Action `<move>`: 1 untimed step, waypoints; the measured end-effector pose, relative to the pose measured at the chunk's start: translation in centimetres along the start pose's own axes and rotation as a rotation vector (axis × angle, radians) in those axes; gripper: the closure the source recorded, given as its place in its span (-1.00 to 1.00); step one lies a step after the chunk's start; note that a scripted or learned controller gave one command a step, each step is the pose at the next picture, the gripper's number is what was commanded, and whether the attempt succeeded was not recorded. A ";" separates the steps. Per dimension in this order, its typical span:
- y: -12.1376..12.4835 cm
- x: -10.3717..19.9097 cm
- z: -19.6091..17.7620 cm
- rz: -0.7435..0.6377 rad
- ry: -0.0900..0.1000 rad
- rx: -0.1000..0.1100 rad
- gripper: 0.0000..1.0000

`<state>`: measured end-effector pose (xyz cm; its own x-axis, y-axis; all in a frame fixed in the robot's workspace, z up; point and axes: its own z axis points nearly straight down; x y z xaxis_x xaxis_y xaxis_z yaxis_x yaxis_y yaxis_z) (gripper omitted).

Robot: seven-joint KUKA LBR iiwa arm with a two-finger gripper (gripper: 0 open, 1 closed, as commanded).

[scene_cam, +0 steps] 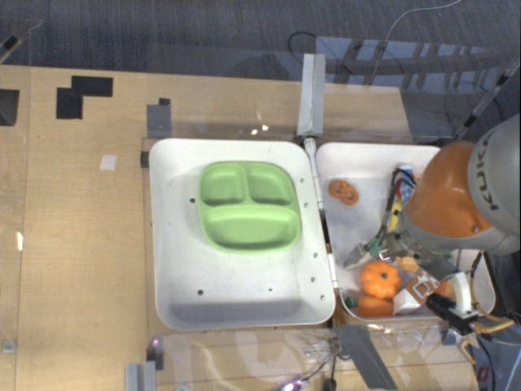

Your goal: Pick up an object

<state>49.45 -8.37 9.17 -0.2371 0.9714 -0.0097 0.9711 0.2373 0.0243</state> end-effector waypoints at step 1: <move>-0.6 -1.5 0.1 0.155 0.009 0.008 -1.00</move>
<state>49.23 -9.97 9.07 -0.0845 0.9964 0.0025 0.9963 0.0845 0.0167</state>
